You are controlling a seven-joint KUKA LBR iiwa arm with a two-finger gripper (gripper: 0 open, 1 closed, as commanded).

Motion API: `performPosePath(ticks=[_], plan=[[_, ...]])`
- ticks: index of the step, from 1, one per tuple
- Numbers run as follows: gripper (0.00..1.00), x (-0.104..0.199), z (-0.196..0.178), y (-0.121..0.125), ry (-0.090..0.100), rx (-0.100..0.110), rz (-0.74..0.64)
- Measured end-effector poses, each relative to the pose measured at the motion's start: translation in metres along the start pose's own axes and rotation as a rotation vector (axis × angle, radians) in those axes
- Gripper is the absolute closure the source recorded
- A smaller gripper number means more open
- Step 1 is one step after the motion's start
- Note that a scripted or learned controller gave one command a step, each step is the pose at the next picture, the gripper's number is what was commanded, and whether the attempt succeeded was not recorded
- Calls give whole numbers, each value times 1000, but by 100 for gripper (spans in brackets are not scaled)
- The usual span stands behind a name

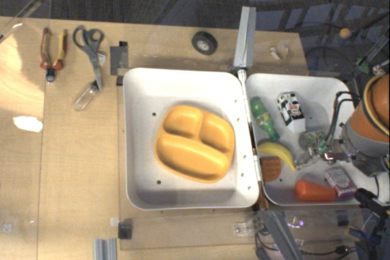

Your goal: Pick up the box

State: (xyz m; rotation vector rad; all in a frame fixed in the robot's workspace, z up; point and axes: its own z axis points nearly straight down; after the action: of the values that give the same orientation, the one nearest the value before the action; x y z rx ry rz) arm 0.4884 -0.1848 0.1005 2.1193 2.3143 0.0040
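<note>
Box [291, 110] white/black, upper middle of right bin [317, 83], clear of tool [314, 146]. Tool lower right of box, low over bin near banana [277, 153]; can't tell its state. Yellow tray [195, 143] in left bin [140, 131].

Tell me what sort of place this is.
Probably a robotics lab or workshop bench: two shallow white bins on a wooden bench, the grey arm with the orange band reaching in, and grey-handled scissors and red-handled pliers lying at the side.
</note>
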Motion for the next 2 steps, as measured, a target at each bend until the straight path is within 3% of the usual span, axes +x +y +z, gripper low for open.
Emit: performPosePath(ticks=[1,2], plan=[[0,-29,13,85,-3,-6,-76],[0,-21,-46,-1,-2,-3,-257]])
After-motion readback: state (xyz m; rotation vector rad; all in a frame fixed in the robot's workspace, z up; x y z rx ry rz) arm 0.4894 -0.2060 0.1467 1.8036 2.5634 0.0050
